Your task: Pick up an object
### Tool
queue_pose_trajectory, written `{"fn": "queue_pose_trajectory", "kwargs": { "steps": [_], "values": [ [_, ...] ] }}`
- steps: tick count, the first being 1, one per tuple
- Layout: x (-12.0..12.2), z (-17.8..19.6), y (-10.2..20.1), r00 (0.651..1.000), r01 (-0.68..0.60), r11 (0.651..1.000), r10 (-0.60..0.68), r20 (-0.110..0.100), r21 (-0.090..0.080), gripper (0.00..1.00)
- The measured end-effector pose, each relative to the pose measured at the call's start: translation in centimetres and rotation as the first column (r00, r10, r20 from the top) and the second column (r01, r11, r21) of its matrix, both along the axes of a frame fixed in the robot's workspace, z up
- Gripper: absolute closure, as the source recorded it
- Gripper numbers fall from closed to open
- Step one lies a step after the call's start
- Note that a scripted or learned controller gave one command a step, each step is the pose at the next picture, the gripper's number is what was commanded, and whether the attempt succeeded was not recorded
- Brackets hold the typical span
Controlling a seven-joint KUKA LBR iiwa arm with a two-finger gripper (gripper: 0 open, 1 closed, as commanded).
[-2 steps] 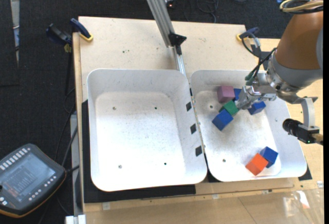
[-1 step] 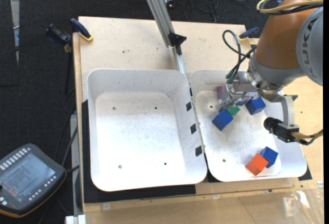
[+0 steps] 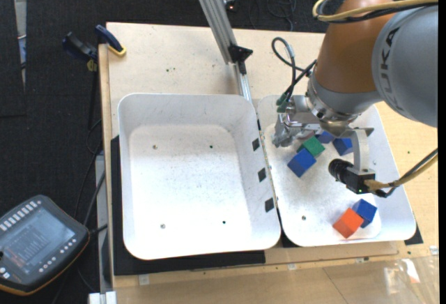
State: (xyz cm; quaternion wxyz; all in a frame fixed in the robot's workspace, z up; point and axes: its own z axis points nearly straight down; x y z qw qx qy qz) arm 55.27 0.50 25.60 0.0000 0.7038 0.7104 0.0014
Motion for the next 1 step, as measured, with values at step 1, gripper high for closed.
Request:
{"fn": "queue_pose_trajectory", "kwargs": {
  "steps": [1],
  "values": [
    [-0.85, -1.76, 5.33, 1.000, 0.001, 1.000, -0.001, -0.004, 0.000, 1.00]
  ]
}}
